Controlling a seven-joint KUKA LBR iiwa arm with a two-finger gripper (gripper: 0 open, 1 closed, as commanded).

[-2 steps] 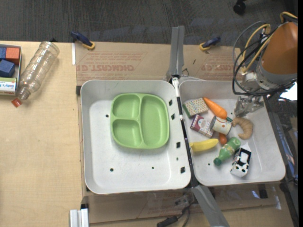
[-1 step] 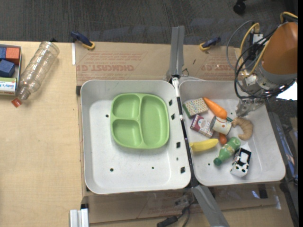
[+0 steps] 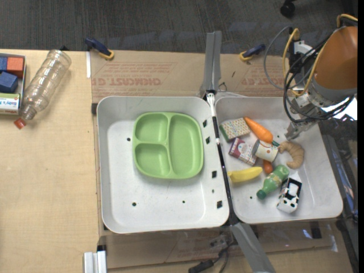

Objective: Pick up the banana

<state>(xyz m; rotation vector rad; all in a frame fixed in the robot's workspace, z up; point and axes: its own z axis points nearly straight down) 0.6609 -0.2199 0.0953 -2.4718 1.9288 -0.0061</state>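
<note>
The yellow banana [image 3: 245, 175] lies on its side in the right bin [image 3: 330, 206], near that bin's left wall and low in the pile. My gripper [image 3: 294, 131] hangs over the bin's upper right part, just above a tan croissant [image 3: 293, 153], with the orange band and looped cables above it. It is well to the right of the banana and further back, and it touches nothing that I can make out. Nothing is seen held.
Around the banana lie a carrot [image 3: 259, 129], a small red-and-white box [image 3: 243, 151], a white can [image 3: 266, 151], a green bottle [image 3: 272, 182] and a cow toy [image 3: 290, 195]. A green divided plate [image 3: 169, 145] sits in the left bin [image 3: 114, 209]. A clear plastic bottle [image 3: 43, 84] lies at far left.
</note>
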